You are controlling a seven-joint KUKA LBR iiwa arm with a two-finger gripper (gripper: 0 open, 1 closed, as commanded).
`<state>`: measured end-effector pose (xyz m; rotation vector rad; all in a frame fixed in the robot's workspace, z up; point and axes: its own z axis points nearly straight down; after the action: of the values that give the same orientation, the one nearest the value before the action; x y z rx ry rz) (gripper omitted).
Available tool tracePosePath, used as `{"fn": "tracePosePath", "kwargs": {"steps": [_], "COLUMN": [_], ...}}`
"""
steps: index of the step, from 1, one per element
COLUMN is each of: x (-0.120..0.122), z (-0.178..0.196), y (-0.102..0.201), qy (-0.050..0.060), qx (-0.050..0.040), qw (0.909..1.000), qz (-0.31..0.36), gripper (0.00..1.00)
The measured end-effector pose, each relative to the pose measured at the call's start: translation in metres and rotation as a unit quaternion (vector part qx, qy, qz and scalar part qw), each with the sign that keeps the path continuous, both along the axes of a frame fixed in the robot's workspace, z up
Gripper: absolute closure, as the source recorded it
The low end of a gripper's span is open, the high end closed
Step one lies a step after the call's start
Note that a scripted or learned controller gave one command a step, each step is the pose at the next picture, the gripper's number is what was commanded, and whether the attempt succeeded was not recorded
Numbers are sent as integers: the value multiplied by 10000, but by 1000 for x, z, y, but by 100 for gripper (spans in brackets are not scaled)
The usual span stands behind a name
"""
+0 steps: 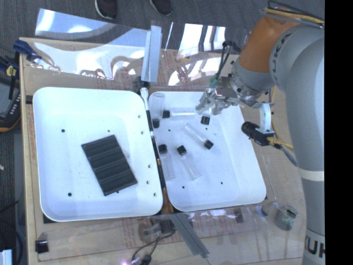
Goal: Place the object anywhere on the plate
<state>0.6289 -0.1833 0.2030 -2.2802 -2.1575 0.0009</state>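
The grey arm with the orange band reaches in over the right-hand shallow white bin (248,175); its metal two-finger gripper (208,107) hangs above the far half of that bin, close to the back wall. Whether the tool is parted or closed I cannot tell, since the tips merge with glare and clutter beneath them; nothing can be seen held by it.

The task's things lie in that same bin: several clear plastic vials with small black caps, among them one lying flat near the centre (197,135), a black cap (181,150) just beside it, and another vial (175,113) toward the back; a small black piece (205,120) sits directly under the gripper, touching or nearly touching it, though which is unclear. The dark ribbed rectangular plate (109,164) lies tilted on the floor of the left-hand white bin (49,109), well apart from the gripper and across the ridge where the two bins meet.

Judging from this, the pick is not yet secured and the carry has not begun. The risks follow from the objects themselves: the vials are clear, smooth and round, so they may roll aside under a descending tool or slip from a shallow pinch; closing on a cap alone could let the body swing and drop during the crossing; a release off-centre might let a vial roll off the slatted plate.
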Motion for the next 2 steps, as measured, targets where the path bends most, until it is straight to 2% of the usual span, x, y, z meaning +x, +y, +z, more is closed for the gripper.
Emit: {"fn": "tracePosePath", "kwargs": {"steps": [1, 2], "x": [-71, -74], "z": [-55, -12], "y": [68, 147], "qy": [26, 6], "qx": [-2, -12], "qw": [9998, 10000], "qz": [195, 87], "gripper": [100, 100]}}
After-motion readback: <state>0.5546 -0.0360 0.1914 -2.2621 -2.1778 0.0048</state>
